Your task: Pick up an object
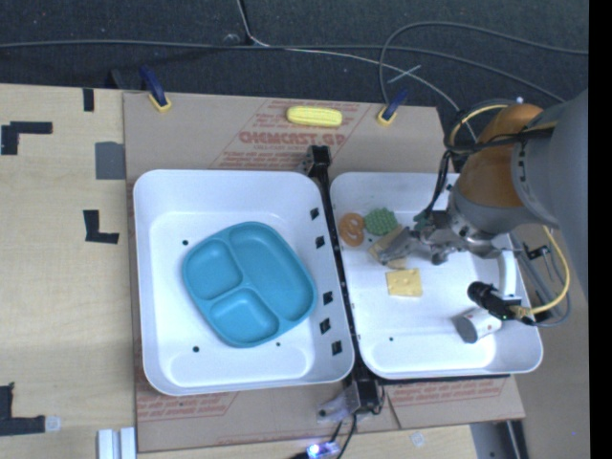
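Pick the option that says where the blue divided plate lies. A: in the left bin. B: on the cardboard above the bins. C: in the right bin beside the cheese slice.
A: the blue divided plate lies flat inside the left bin, alone there.

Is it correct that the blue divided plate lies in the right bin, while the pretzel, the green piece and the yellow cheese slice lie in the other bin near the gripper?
Not quite. The camera view shows the blue divided plate in the left bin, not the right. The pretzel, green piece and yellow cheese slice lie in the right bin, near the gripper.
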Available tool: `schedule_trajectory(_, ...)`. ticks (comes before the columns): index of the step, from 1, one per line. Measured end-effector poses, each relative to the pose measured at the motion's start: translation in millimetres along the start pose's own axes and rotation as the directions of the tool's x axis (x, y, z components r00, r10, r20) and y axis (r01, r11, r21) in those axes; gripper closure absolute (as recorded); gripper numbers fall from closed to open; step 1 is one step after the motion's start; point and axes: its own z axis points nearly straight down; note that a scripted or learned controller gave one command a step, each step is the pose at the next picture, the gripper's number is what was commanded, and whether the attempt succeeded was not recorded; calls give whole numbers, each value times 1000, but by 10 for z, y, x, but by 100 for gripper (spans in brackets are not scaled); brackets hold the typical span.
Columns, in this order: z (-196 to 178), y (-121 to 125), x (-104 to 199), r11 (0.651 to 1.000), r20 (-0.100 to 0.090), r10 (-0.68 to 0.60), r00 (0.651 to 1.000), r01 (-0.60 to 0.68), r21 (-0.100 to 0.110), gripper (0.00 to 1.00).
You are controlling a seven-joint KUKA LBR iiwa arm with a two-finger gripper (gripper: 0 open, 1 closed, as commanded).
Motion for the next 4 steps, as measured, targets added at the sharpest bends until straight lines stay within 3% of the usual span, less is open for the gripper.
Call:
schedule_trajectory(1,-127,17,4,1000,2,0,1000,0,-7,100)
schedule_trajectory(3,-1172,-13,72,1000,3,1,1000,-1,-5,100)
schedule_trajectory(4,-1226,-10,73,1000,2,1,1000,-1,-3,100)
